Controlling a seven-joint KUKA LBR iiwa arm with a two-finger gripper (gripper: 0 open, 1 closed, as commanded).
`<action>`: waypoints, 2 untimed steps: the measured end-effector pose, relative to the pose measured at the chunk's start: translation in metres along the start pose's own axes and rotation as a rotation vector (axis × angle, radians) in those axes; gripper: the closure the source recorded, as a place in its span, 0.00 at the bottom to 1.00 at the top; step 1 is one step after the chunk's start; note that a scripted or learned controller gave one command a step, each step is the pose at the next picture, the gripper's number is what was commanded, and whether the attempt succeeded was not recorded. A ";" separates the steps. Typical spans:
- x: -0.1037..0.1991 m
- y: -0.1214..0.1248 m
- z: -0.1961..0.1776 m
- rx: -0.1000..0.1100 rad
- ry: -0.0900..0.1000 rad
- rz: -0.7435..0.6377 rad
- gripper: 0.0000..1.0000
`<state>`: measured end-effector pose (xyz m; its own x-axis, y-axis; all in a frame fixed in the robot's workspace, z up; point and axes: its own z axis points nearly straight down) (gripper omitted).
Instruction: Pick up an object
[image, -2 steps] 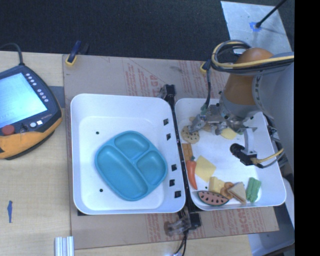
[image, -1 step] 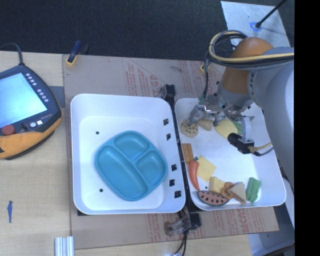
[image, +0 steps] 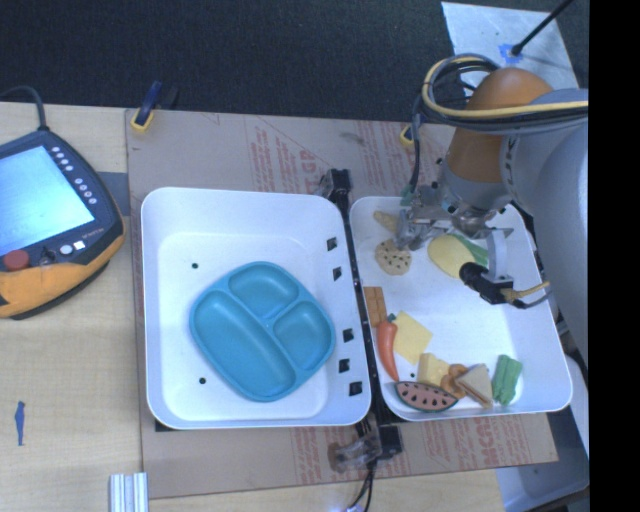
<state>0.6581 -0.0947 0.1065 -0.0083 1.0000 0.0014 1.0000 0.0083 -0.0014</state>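
Okay, starting at the bottom of the frame, I've got the pile along the lower edge of the right bin (image: 540, 395): a watermelon slice (image: 426, 396), a sandwich wedge (image: 476, 383) and a green piece (image: 507, 379), with a cheese slice (image: 411, 336) and a carrot (image: 387, 345) just above them, none of it lifted. Left of that, the left bin (image: 175, 300) carries the blue divided plate (image: 262, 330). Moving up the right bin, the cookie (image: 394, 260) sits near the upper left corner of that bin, and the yellow banana-like piece (image: 457, 254) lies to its right. My gripper (image: 412, 238) is low in that corner, tip just above and to the right of the cookie, close to it or touching, I can't say which. The arm's own body hides the fingertips from me, so I cannot tell their spread or whether anything is between them. My read: nothing is picked yet; the approach looks made, the grasp and lift are left. At the far left of the frame sits the teach pendant (image: 50, 225).
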 end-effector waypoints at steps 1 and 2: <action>0.000 0.000 0.000 -0.001 0.000 -0.001 0.00; 0.087 0.001 -0.092 -0.009 0.002 -0.004 0.00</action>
<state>0.6589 -0.0079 0.1989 -0.0125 0.9999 0.0032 0.9999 0.0125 0.0079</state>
